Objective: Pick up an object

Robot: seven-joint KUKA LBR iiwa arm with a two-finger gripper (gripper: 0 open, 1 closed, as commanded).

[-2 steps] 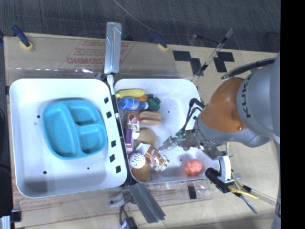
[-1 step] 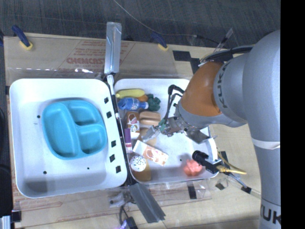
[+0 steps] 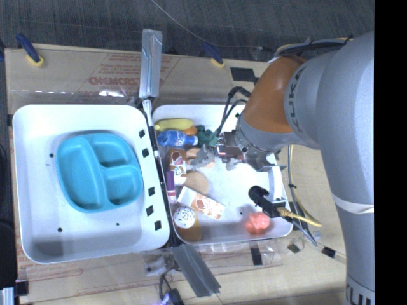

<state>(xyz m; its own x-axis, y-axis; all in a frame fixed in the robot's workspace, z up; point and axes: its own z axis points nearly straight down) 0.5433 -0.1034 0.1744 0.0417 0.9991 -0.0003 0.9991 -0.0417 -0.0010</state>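
The right bin point(image 3: 232, 237) holds several small objects. A yellow banana point(image 3: 175, 124) and a blue bottle point(image 3: 176, 138) lie at its far left, with a green item point(image 3: 205, 135) beside them. A brown and red packet point(image 3: 177, 162), a tan rounded piece point(image 3: 198, 182), a white and orange packet point(image 3: 205, 206) and a white speckled ball point(image 3: 184, 218) sit along the left side. A pink lump point(image 3: 257, 222) rests at the near right. My gripper point(image 3: 215, 151) hangs low over the bin's upper middle, just right of the green item and the brown packet.
The left bin point(image 3: 38, 234) carries a blue divided tray point(image 3: 100, 170). A metal divider bar point(image 3: 151, 62) stands between the bins at the back. The grey arm with its orange band point(image 3: 273, 103) covers the right bin's far right corner.
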